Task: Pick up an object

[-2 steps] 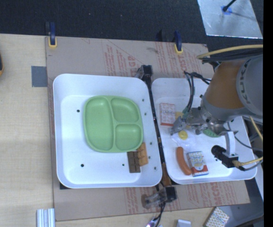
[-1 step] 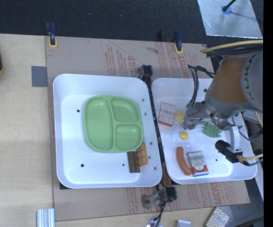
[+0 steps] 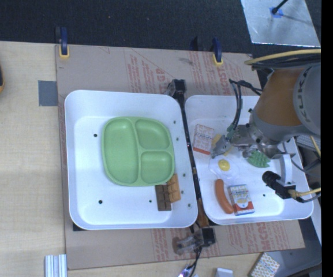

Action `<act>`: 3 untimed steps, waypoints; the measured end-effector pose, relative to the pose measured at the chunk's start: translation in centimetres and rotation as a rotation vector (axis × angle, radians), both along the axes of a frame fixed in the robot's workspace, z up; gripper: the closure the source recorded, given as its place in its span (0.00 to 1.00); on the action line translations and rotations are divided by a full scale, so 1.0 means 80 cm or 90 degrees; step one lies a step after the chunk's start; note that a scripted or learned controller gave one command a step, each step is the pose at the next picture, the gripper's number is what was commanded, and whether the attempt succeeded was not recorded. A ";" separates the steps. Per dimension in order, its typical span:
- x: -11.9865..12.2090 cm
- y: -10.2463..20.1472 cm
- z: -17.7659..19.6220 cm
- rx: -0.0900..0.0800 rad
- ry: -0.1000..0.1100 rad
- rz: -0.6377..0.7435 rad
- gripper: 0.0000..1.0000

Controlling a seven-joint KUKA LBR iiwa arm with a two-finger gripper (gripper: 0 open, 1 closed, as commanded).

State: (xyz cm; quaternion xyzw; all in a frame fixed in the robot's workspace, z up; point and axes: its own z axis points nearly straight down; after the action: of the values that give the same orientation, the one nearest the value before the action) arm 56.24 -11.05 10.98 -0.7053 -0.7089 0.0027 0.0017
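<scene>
My gripper hangs low over the right bin, near its middle, with the grey and orange arm reaching in from the right. Just below it lies a fried egg toy, white with a yellow yolk. A small white and orange packet lies just to its left. A green leafy piece sits partly under the wrist on the right. Toward the front of the bin lie a red-orange hot dog and a small red and white carton.
The left bin holds a green divided plate and a brown chocolate-like bar at its front right. A black divider with clamps runs between the bins. Tan bench lies to the left.
</scene>
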 end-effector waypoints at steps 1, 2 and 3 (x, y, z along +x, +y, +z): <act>0.086 -0.008 -0.018 0.001 -0.006 0.001 0.00; 0.015 0.002 -0.016 -0.001 -0.011 -0.003 0.00; -0.074 0.016 -0.023 0.002 0.002 -0.001 0.00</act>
State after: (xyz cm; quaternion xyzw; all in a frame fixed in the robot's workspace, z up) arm 50.32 -9.77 9.12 -0.7058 -0.7083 0.0028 0.0037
